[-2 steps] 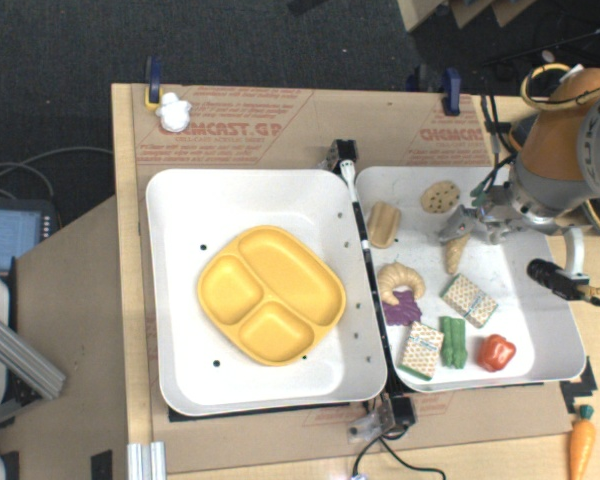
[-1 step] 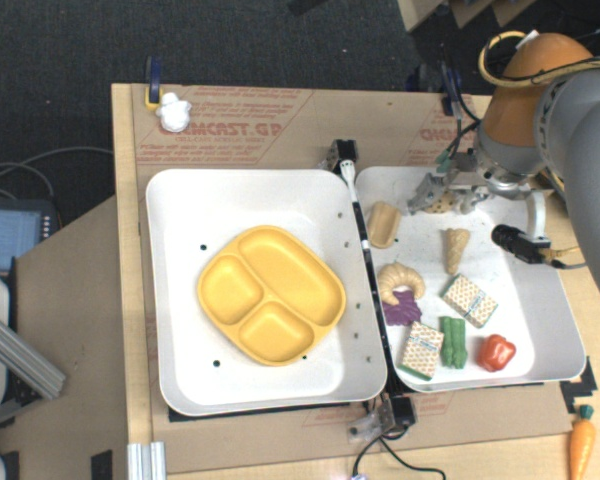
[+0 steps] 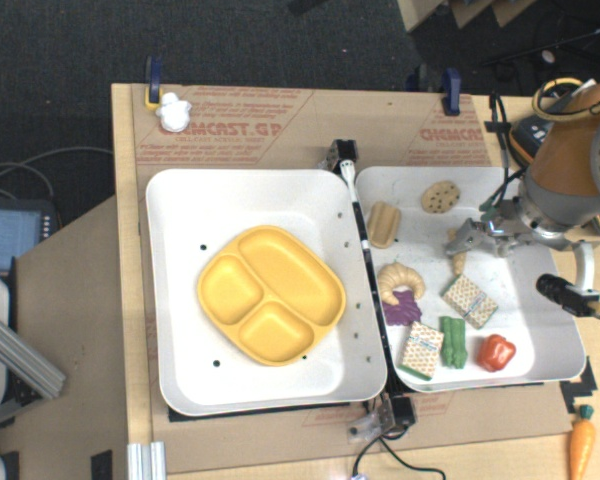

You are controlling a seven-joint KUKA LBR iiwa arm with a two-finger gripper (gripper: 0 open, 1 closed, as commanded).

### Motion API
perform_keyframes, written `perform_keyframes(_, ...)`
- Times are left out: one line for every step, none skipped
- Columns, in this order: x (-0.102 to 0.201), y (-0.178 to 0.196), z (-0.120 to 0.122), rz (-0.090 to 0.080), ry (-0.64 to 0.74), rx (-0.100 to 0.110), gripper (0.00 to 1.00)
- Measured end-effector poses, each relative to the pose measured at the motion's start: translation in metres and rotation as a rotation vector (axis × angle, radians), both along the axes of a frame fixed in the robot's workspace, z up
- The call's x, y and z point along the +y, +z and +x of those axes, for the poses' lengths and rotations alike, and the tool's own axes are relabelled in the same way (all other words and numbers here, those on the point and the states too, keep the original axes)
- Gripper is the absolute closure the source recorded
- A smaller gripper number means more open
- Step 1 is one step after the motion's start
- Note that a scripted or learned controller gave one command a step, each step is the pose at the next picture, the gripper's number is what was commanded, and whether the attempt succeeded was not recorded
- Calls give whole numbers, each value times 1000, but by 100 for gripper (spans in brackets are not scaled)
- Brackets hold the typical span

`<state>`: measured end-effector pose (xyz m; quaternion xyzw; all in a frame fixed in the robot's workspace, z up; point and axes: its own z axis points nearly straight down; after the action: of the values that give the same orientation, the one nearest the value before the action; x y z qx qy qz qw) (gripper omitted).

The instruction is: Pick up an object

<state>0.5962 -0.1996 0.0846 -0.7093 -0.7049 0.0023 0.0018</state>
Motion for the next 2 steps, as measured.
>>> perform_keyframes(4,11,4,0,5,-8,100)
perform_keyframes(112,0,9,6,15,-5,100)
